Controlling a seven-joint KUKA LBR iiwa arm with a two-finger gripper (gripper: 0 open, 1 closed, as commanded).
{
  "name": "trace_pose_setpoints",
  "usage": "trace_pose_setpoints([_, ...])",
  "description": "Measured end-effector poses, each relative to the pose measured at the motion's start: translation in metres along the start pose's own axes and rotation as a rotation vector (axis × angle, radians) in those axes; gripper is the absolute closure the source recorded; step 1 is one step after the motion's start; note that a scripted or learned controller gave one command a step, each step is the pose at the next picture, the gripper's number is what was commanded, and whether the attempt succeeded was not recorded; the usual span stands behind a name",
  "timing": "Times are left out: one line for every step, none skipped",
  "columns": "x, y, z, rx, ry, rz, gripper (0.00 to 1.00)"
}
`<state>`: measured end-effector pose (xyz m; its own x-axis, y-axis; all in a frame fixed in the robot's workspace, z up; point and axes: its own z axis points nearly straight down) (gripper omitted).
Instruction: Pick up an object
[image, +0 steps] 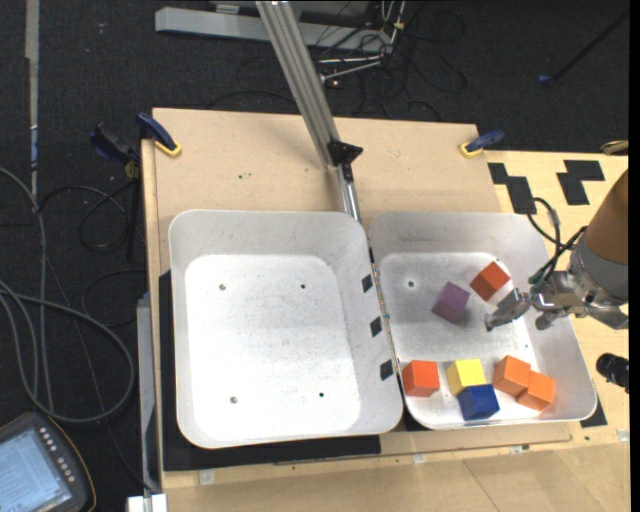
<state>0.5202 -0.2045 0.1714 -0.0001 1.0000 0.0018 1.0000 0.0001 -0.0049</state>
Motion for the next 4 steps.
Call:
trace_pose_setpoints([0.009,-0.006,0.059,0.001,0.001,0.000,0.00])
trace_pose_setpoints([0.008,-0.003,0.045,-0.007,-0.003,0.000,1.00])
trace_pose_setpoints([0.012,0.001,-0.018,-0.013,-0.005,-0.003,1.00])
trace_pose_setpoints([0.009,0.005,-0.081,-0.013,-0.005,-0.003,1.00])
